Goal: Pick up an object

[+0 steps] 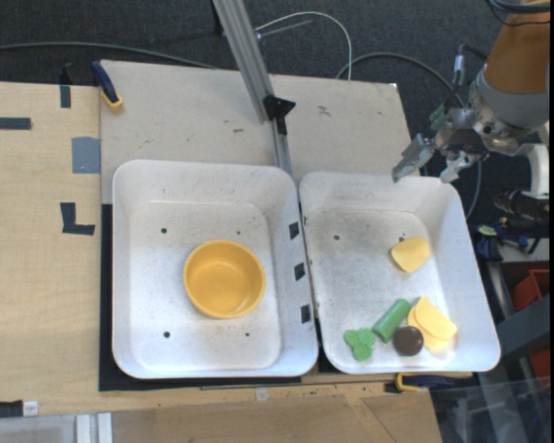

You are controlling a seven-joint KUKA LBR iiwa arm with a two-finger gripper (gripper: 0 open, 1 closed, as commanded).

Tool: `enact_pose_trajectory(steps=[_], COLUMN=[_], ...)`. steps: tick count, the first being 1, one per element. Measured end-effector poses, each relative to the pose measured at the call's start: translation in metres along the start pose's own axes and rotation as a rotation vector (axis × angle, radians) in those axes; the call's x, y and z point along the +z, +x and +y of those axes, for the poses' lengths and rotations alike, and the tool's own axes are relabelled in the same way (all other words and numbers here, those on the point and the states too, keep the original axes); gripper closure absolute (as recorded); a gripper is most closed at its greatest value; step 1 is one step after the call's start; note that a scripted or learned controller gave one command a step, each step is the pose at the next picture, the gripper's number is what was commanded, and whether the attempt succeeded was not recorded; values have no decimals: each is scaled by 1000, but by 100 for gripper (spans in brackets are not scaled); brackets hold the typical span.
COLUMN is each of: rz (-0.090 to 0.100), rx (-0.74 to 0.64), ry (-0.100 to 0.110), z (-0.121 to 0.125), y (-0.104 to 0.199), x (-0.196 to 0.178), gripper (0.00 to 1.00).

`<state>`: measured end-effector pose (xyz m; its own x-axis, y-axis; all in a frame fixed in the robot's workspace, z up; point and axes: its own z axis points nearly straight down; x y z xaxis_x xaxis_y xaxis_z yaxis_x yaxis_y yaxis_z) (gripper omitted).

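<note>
Looking down on the bench, we see the gripper [428,166] hovering at the far rim of the right bin [462,212], its fingers spread apart with nothing between them. Within that bin lie a yellow wedge [411,254], a green cylinder [391,320], a green leafy piece [358,343], a brown ball [407,341] and a yellow block [433,323]. A yellow bowl [224,278] sits in the left bin [143,187].
</note>
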<state>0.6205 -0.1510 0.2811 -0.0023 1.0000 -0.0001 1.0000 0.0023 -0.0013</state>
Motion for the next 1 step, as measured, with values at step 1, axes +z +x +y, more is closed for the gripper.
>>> enact_pose_trajectory(steps=[1], rz=[0], rx=[0], ry=[0], z=[0], y=[0], x=[0], gripper=[0])
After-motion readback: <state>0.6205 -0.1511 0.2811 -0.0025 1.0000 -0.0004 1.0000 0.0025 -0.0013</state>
